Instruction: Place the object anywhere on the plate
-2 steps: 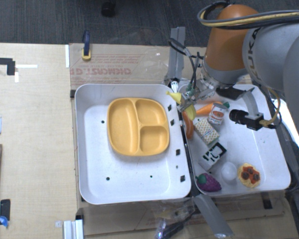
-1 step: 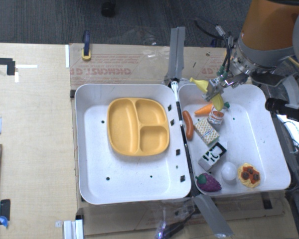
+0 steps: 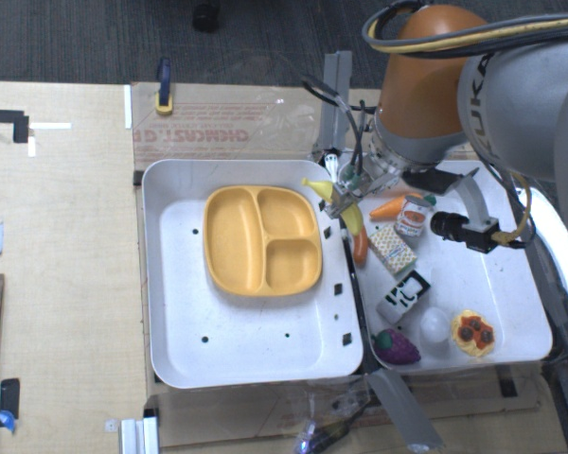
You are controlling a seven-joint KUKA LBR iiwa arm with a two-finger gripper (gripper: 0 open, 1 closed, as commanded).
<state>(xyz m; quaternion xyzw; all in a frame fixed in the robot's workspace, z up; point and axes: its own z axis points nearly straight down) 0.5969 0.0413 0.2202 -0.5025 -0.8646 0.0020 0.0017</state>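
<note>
The yellow three-compartment plate (image 3: 262, 239) lies in the left bin (image 3: 180, 320). A yellow toy banana (image 3: 354, 221) hangs over the divider between the two bins, just right of the plate's upper right corner. My gripper (image 3: 340, 195) reaches down from the orange-banded wrist and is shut on the banana's middle. The banana's ends stick out on both sides of the fingers. The fingertips themselves are small and partly hidden by the wrist cabling.
The right bin (image 3: 511, 348) holds a carrot (image 3: 389, 208), a small can (image 3: 412, 220), a cracker box (image 3: 393, 250), a red-orange pepper (image 3: 361, 247), a black-and-white box (image 3: 404, 294), a white ball (image 3: 434, 326), a purple fruit (image 3: 398, 346) and a fruit tart (image 3: 473, 332).
</note>
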